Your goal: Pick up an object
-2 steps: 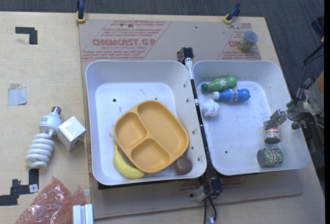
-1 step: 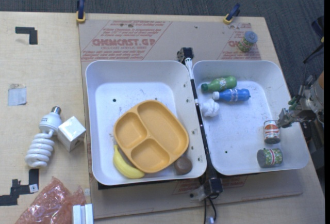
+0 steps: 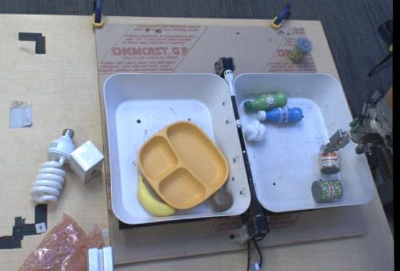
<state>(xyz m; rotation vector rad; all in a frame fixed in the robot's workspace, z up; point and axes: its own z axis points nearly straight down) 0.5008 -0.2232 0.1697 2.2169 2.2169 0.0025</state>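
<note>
My gripper (image 3: 349, 142) reaches in over the right rim of the right bin (image 3: 294, 85), open, with nothing between its fingers. One fingertip (image 3: 337, 138) hangs just above a small upright can with a red label (image 3: 329, 162). A green can (image 3: 327, 189) lies on its side close in front of that. At the bin's far left lie a green bottle (image 3: 265, 102), a blue bottle (image 3: 281, 115) and a small white object (image 3: 254, 131).
The left bin (image 3: 119, 138) holds a yellow divided plate (image 3: 182, 165), a banana (image 3: 152, 200) and a brown lump (image 3: 220, 201). A small jar (image 3: 300, 50) stands on the board behind the right bin. A light bulb (image 3: 51, 168) and white cube (image 3: 87, 160) lie at left.
</note>
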